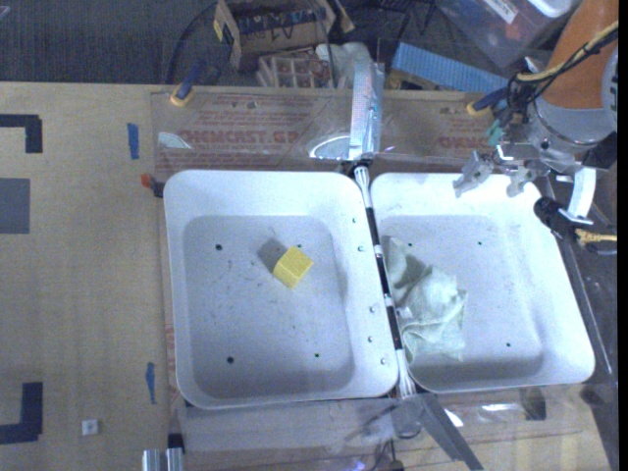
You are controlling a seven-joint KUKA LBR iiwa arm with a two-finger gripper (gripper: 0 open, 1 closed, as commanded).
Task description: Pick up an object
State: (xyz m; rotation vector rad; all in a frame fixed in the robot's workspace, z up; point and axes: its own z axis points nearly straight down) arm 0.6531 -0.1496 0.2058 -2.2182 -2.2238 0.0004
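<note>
A small yellow block [292,266] lies in the left bin [196,204], next to a grey patch on the floor. A crumpled pale green cloth [424,300] lies in the right bin [510,361], against its left wall. My gripper [491,178] hangs over the far edge of the right bin, above and to the right of the cloth. Its two fingers are spread apart with nothing between them.
A metal divider strip [378,283] runs between the two bins. Cardboard [255,130] and clutter stand behind the bins. The arm [584,77] comes in from the upper right.
</note>
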